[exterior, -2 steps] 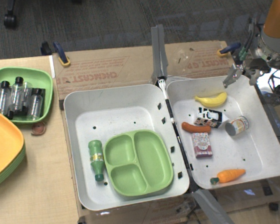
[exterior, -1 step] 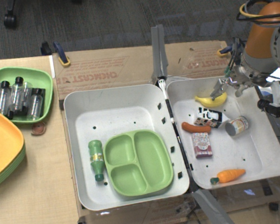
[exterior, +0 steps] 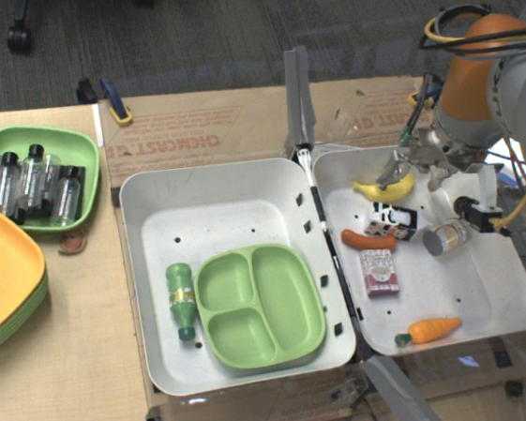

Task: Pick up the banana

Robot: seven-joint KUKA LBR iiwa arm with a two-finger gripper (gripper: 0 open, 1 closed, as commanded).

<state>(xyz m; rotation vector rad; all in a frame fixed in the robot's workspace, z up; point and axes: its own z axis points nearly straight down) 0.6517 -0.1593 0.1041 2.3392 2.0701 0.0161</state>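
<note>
— Banana (exterior: 382, 187) position?
— It is seen lying in the right bin (exterior: 500, 305), at the far left part of its floor, curved and yellow.

— And the gripper (exterior: 396, 173)?
— It is placed right at the banana's right end, reaching in from the right below the orange band of the arm (exterior: 474, 77). Contact with the fruit seems to be made, but how far the pincer is spread, or whether anything is gripped, cannot be told from this angle.

— What else is found in that bin?
— A red sausage (exterior: 368, 239) is laid just nearer than the banana, with a small black-and-white item (exterior: 396, 218) beside it. A reddish box (exterior: 379, 271) is set nearer still. A metal can (exterior: 444, 238) is seen on its side to the right, and a carrot (exterior: 430, 330) is laid by the near wall.

— The left bin (exterior: 154, 293)?
— A green divided tray (exterior: 255, 305) and a green bottle (exterior: 181, 301) to its left are held there.
</note>
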